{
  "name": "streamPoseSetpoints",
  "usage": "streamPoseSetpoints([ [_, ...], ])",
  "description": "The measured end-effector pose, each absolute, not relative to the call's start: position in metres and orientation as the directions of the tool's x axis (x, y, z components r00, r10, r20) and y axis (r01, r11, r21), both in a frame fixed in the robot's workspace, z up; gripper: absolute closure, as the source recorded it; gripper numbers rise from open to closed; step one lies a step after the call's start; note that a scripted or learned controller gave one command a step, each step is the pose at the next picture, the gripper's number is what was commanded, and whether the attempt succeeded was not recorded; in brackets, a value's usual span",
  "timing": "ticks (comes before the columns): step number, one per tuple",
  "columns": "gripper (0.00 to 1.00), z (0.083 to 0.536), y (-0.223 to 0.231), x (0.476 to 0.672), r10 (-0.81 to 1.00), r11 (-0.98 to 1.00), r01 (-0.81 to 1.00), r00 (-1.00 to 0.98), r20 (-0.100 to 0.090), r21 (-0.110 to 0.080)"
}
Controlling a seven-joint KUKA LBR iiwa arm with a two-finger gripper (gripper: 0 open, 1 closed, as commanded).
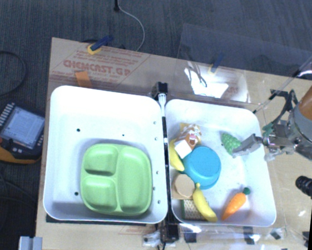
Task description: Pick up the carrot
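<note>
The carrot (235,206) is orange with a small green top and lies in the front right corner of the right bin (262,178), tip toward the front. My gripper (253,143) hangs over the bin's right rear part, beside a small green toy (231,141). It is well behind the carrot and apart from it. Nothing shows in its grasp.
A blue bowl (203,166) sits mid-bin, left of the carrot, with a banana (205,204) by its front and more toy food on its left. The left bin (65,139) holds a green divided plate (117,178). A pendant (13,133) lies off the bench at left.
</note>
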State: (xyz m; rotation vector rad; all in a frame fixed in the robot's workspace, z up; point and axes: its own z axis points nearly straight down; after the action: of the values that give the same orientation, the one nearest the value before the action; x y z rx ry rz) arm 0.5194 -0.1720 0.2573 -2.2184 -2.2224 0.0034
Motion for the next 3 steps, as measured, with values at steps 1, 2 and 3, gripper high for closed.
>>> streamPoseSetpoints([
  [1,0.00,0.181,-0.188,0.493,0.902,0.431,0.902,-0.431,0.002,-0.003],
  [2,0.00,0.090,-0.196,0.488,0.598,0.802,0.598,-0.802,-0.008,0.004],
  [3,0.00,0.091,-0.195,0.491,0.221,0.975,0.222,-0.975,-0.020,-0.001],
])
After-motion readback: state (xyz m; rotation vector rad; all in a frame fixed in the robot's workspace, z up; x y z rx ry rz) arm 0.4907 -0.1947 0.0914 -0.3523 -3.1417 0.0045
